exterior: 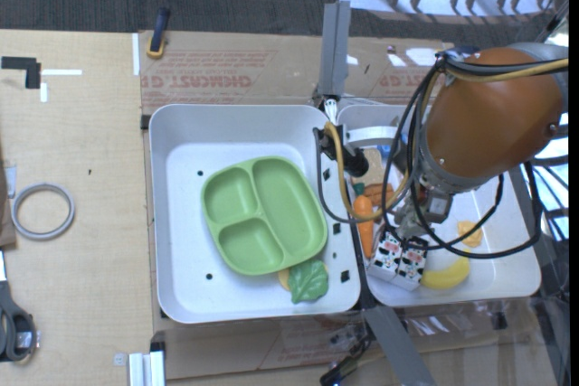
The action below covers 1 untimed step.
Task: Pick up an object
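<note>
Overhead, dark carpet borders a pale bench point(72, 140) with brown cardboard behind two white bins. Left bin point(172, 149) holds a green tray point(262, 214) and a green leaf point(309, 282). Right bin point(507, 271) holds a carrot point(364, 217) and banana point(446, 276). Arm point(488, 117) hangs over it; gripper point(401, 259) sits low, its state I cannot tell.

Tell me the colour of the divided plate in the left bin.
Light green; the divided plate shows plainly in the camera view, lying in the left bin.
</note>
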Motion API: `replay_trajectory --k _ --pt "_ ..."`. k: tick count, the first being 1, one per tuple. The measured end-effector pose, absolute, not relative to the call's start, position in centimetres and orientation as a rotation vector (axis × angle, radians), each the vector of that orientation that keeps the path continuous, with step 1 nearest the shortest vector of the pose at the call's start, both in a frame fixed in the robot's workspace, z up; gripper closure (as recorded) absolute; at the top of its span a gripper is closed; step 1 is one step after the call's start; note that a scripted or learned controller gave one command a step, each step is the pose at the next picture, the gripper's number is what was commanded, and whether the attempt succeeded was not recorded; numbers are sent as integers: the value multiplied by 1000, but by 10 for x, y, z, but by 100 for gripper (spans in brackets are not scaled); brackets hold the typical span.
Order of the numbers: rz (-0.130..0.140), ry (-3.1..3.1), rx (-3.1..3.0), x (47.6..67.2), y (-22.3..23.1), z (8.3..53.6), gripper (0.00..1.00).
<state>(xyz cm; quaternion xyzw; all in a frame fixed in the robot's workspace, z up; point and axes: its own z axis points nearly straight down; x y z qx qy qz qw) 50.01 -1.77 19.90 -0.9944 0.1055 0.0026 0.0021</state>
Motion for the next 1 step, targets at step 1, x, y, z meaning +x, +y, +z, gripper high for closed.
replay_trajectory --k 1 --pt "9 929 -2999 487 -13 190 100"
